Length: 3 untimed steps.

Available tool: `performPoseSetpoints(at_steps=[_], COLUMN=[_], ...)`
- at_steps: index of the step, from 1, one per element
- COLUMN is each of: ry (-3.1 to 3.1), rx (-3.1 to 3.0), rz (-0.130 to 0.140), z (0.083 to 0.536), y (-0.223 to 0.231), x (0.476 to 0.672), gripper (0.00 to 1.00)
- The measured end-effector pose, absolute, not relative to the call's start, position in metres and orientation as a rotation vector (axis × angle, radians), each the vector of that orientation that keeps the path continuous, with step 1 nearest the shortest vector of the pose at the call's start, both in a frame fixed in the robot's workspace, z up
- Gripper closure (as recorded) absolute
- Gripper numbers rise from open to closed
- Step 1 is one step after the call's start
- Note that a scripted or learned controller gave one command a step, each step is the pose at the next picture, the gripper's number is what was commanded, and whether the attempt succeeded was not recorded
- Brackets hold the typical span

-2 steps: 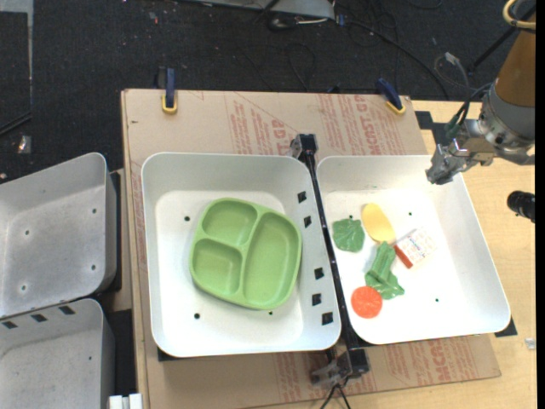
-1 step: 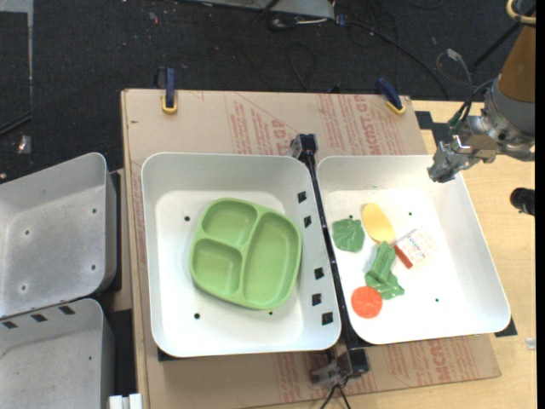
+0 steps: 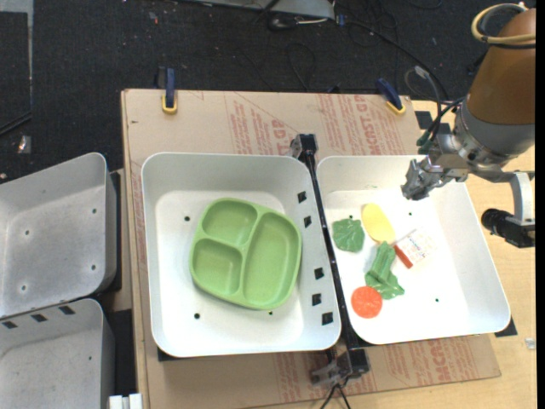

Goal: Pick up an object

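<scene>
The right bin [image 3: 477, 262] holds several small objects near its left side: a yellow oval piece [image 3: 376, 221], a dark green leaf-shaped piece [image 3: 347, 234], a green elongated piece [image 3: 383, 269], a round orange-red piece [image 3: 367, 302] and a small white and red box [image 3: 412, 248]. My gripper [image 3: 417, 184] hangs over the back of the right bin, up and to the right of the yellow piece and apart from all of them. Nothing shows between its dark fingertips.
The left bin [image 3: 162, 228] carries a light green divided plate [image 3: 247, 253]. A black divider with clips [image 3: 317, 228] runs between the bins. Two white bin lids [image 3: 51, 228] lie off the bench at the left. Clamps [image 3: 169, 92] hold the cardboard base at the back.
</scene>
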<state>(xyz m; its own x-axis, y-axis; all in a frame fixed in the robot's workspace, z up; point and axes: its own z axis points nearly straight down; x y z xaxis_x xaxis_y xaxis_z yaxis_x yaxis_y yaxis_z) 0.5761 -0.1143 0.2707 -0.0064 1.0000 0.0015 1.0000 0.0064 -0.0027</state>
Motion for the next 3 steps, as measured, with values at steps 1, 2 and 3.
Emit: performPoseSetpoints(at_steps=[1, 2, 3], ry=[-2.227, -2.227, -2.228], rx=[-2.211, -2.212, -2.210], rz=[0.002, 0.002, 0.000], z=[0.257, 0.241, 0.246], y=[-0.059, -0.017, 0.037], x=[0.548, 0.527, 0.504], gripper=[1.00, 1.00, 1.00])
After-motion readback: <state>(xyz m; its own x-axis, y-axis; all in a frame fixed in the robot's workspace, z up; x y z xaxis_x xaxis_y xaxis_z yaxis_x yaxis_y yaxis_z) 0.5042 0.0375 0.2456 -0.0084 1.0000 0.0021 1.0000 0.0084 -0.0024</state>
